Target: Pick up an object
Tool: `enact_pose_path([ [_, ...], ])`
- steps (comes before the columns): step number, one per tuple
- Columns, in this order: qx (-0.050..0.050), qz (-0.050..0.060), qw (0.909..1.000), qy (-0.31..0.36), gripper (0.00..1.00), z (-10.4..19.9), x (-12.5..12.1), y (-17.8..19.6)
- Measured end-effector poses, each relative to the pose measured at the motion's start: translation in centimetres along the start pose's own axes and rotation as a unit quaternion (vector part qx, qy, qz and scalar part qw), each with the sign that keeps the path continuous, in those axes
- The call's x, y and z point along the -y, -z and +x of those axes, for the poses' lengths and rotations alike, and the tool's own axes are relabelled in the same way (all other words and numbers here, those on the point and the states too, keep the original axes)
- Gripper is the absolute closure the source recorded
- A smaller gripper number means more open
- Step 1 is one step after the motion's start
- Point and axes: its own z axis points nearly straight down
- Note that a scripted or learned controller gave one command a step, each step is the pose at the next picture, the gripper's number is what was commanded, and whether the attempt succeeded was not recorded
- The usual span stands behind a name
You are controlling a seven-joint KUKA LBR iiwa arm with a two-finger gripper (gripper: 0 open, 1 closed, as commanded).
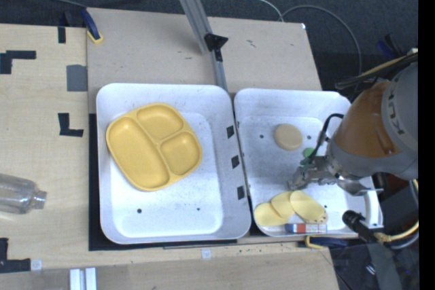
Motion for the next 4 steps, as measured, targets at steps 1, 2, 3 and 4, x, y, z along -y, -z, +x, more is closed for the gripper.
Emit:
enact_pose_path([
  [1,0.002,-0.001,1.0000,0.002,1.00,3.9,-5.5,-0.9],
  [2,0.003,-0.002,1.0000,0.001,1.00,3.3,-13.3,-1.0],
  [3,0.003,0.000,1.0000,-0.001,1.00,4.9,-11.1,-1.0],
  [4,0.001,-0.003,1.0000,0.001,1.00,9.3,-10.3,9.4],
])
